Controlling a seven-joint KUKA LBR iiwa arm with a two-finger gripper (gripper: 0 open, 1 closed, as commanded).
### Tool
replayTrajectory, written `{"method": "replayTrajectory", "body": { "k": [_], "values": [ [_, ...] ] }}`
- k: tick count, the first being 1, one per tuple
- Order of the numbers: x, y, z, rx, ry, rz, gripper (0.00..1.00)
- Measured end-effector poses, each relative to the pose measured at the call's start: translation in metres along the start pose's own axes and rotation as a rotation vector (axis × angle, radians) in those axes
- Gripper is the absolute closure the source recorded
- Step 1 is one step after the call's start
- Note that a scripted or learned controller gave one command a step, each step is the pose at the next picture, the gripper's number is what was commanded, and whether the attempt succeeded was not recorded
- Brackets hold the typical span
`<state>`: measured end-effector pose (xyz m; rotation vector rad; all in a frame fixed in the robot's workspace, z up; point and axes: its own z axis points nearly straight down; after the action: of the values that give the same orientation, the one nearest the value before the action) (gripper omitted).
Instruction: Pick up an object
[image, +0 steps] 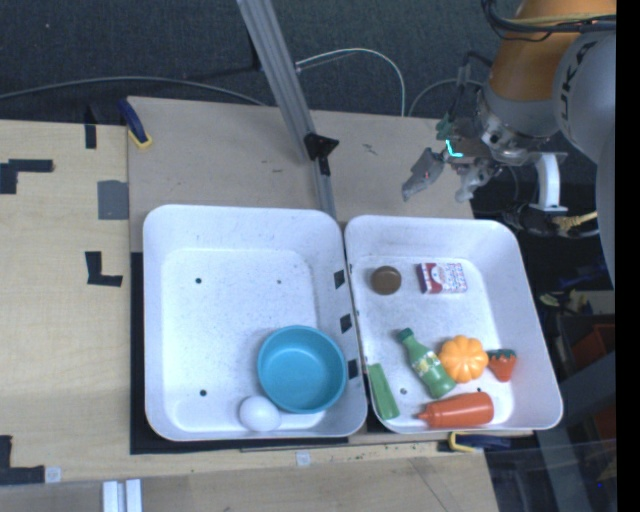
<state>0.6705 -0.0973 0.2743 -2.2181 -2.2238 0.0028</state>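
My gripper (447, 180) hangs above the bench just behind the right bin's (520, 260) far rim, fingers spread apart and holding nothing. In the right bin lie a brown round disc (386, 280), a red and white packet (442, 277), a green bottle (426, 364), an orange pumpkin (463, 358), a small red strawberry-like piece (502, 364), a red-orange carrot-shaped piece (456, 410) and a green stick (382, 391). The left bin (180, 250) holds a blue bowl (301, 368) and a white ball (260, 412).
A grey metal pole (285, 75) slants across the bench behind the bins, ending at a black clamp (320, 147). Cables (380, 60) trail over the dark floor at the back. Black tape marks (100, 268) lie on the wooden bench at left.
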Motion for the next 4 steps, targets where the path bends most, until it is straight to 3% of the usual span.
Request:
{"method": "replayTrajectory", "body": {
  "k": [3, 4],
  "values": [
    [0.004, 0.009, 0.148, 0.005, -0.001, 0.000, 0.00],
    [0.005, 0.010, 0.134, 0.000, -0.001, -0.002, 1.00]
  ]
}}
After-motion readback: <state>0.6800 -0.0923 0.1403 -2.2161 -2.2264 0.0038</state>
